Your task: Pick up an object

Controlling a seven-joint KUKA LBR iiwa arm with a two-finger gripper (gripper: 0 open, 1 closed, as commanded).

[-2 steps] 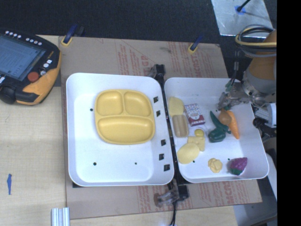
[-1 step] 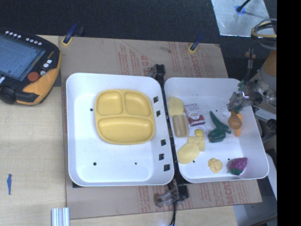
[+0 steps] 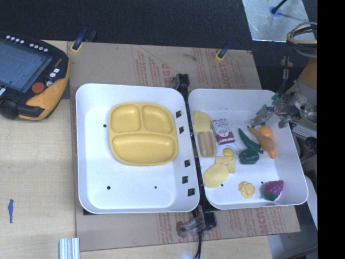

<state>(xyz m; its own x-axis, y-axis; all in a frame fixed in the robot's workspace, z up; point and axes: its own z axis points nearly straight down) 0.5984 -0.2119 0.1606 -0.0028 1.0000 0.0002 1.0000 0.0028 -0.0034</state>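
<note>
The fingers (image 3: 264,115) of the gripper (image 3: 268,114) sit over the upper right part of the right bin (image 3: 280,197), splayed apart with nothing between them — their dark tips hang just above the top end of the orange carrot (image 3: 267,139).

That carrot looks the likeliest thing to pick. It lies just below and slightly right of the tips, its long axis running down and to the right, narrowing toward the lower end. My guess is that a short drop, with the fingers closing across the narrow width, would suit it.

Pressed along its left side is a dark green pepper (image 3: 248,147), glossy and curved — close enough that a finger could snag it.

The other toys are smooth moulded plastic: a pale yellow rounded lump (image 3: 215,175), a small knobbly yellow piece (image 3: 246,189), a bumpy purple bunch (image 3: 273,189), and a flat red-and-white carton (image 3: 222,131). A matt yellow divided plate (image 3: 143,133) rests in the left bin (image 3: 91,144), well apart from the fingers.
</note>
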